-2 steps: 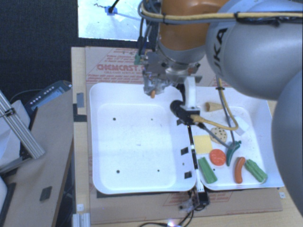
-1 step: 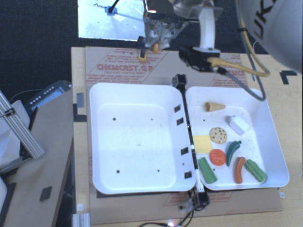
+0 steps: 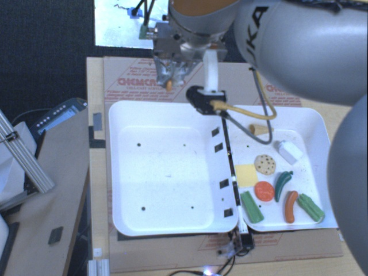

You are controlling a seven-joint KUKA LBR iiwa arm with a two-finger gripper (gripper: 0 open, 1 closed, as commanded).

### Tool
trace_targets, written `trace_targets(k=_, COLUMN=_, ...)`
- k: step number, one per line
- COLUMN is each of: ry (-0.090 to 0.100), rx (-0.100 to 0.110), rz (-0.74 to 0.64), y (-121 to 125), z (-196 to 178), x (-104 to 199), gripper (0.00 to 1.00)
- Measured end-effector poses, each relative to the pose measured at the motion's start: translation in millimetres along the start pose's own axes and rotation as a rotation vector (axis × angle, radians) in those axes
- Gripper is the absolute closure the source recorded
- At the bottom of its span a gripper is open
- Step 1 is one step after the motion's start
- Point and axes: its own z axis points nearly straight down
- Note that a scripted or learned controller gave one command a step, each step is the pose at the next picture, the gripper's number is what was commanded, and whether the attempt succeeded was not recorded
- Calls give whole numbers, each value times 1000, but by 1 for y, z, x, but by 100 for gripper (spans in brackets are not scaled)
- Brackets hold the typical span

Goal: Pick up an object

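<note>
Plastic toy food, likely light, stiff and slick, lies in the right bin (image 3: pixel 313 125), the sausage (image 3: pixel 290 206) best pinched mid-length; whether the raised gripper (image 3: pixel 170 76) is open cannot be told

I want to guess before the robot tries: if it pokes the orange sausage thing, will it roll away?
The orange sausage looks long and round like a tube, so it would probably roll sideways if nudged. It lies between the dark green pepper and a green piece, which might stop it. Its smooth, shiny look suggests hard toy plastic, likely stiff, light and a bit slippery.
</note>
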Motion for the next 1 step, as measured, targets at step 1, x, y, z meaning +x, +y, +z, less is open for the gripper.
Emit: trace_targets(k=1, ry=1, rx=-1, rz=0, y=-39, z=66, x=0, gripper=100)
